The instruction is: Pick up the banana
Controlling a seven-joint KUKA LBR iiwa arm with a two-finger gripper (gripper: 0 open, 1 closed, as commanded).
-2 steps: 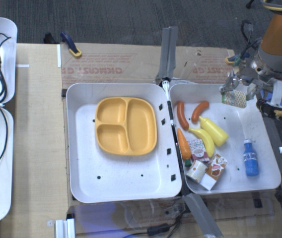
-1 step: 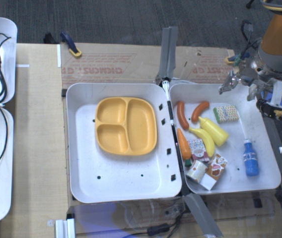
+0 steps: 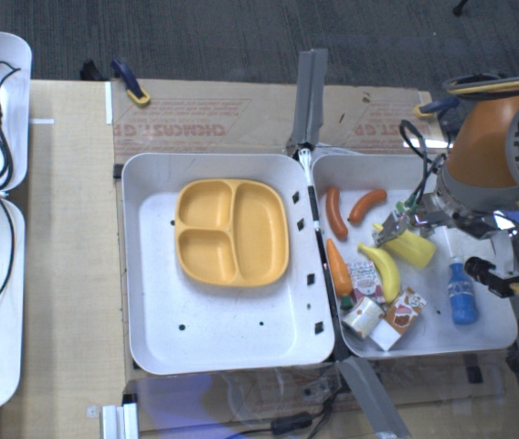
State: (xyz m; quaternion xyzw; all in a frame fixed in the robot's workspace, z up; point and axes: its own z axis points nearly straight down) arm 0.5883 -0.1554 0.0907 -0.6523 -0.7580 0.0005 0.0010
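The yellow banana [image 3: 384, 269] lies curved in the middle of the right bin [image 3: 492, 337], its upper tip pointing left. My gripper [image 3: 393, 231] hangs just above and to the right of that tip, beside a yellow block-like item [image 3: 415, 249]. The grey arm with its orange band [image 3: 479, 149] reaches in from the right. Nothing is visibly held.
Around the banana lie two red-orange sausages [image 3: 335, 213] [image 3: 366, 206], a carrot [image 3: 337, 269], small cartons [image 3: 363, 316] [image 3: 405, 309] and a blue bottle [image 3: 461, 292]. The left bin [image 3: 150, 327] holds a yellow divided plate [image 3: 232, 232]. A grey divider [image 3: 311, 108] stands between the bins.
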